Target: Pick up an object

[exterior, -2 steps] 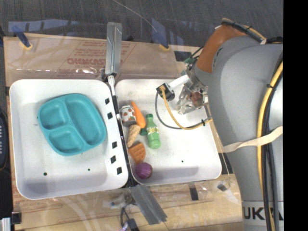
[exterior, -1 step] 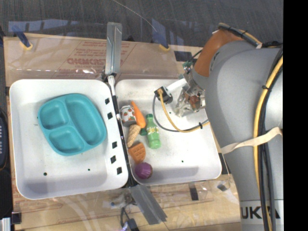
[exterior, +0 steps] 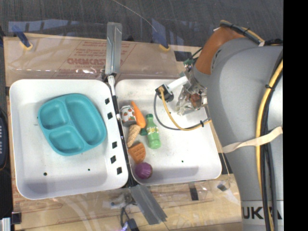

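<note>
- Right now the gripper (exterior: 188, 101) hangs over the upper right part of the right bin (exterior: 192, 165), well apart from the toys, so by my reading the approach to a pick has not closed in on anything.
- Whether its jaws stand open or closed I cannot tell; the wrist and its yellow cable (exterior: 168, 119) clutter that spot, and nothing shows between them.
- Candidates for the pick all lie bunched along the right bin's left wall, just beside the divider (exterior: 115, 129) between the two bins.
- Uppermost in that cluster is a small white can-like toy (exterior: 127, 114), with an orange carrot (exterior: 138, 115) lying slantwise, touching or nearly touching it.
- Just right of the carrot lies a green bottle (exterior: 152, 132), with a tan bread-like piece (exterior: 133, 134) to its left.
- Below these are an orange round-edged toy (exterior: 137, 152) and, nearest the lower rim, a purple ball-like toy (exterior: 143, 170).
- Crowding against the wall probably leaves little room for fingers there; the green bottle, on the open side, looks the easiest to reach.
- Over in the left bin (exterior: 29, 177) rests a teal divided plate (exterior: 72, 123) with three compartments, lying flat with nothing on it.
</note>
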